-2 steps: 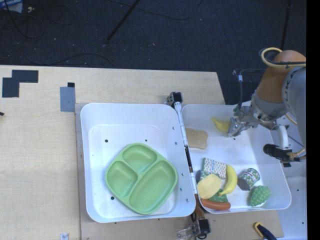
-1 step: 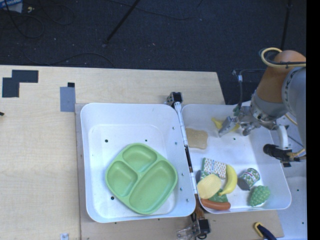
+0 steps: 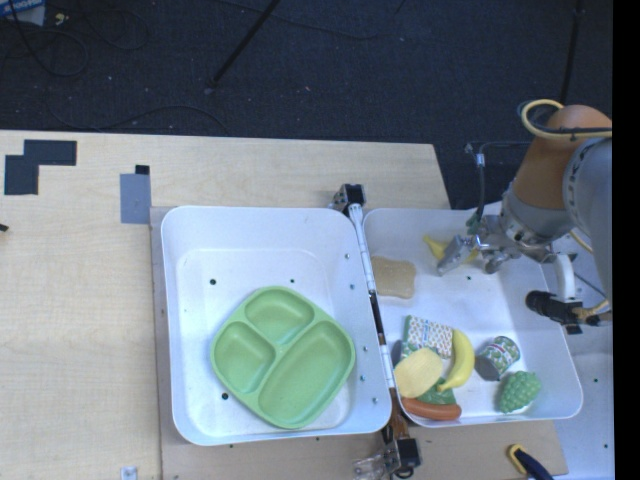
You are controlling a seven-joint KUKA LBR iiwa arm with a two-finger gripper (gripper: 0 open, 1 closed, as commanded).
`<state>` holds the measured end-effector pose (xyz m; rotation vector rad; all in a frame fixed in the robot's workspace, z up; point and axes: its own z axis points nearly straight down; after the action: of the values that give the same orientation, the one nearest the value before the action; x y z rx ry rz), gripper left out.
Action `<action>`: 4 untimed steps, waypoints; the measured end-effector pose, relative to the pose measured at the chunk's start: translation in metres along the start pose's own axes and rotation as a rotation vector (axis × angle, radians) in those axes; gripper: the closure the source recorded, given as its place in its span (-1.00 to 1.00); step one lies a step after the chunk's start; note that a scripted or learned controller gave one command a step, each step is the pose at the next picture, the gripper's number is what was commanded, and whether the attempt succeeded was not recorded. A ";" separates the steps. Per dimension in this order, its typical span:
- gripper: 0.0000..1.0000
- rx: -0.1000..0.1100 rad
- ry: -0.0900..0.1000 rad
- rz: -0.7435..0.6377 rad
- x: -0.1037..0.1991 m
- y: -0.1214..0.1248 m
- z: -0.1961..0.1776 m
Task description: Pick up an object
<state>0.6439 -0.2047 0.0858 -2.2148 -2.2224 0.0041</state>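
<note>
The gripper (image 3: 468, 253) hovered low near the back edge of the right bin (image 3: 560, 393); whether its jaws were open could not be told. A small yellow toy (image 3: 434, 245) lay just beside it. A clean grasp would need centring over the toy before closing.

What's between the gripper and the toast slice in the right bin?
Camera view: a small yellow piece lies near the gripper; bare white bin floor runs on to the toast slice.
</note>
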 end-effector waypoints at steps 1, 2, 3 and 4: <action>1.00 0.002 0.001 -0.004 0.001 0.000 -0.009; -1.00 0.002 0.001 -0.005 0.001 0.000 -0.008; -1.00 0.000 -0.001 0.002 0.009 0.000 0.000; -1.00 -0.002 -0.001 0.002 -0.008 0.000 0.000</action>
<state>0.6438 -0.2129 0.0859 -2.2183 -2.2212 0.0032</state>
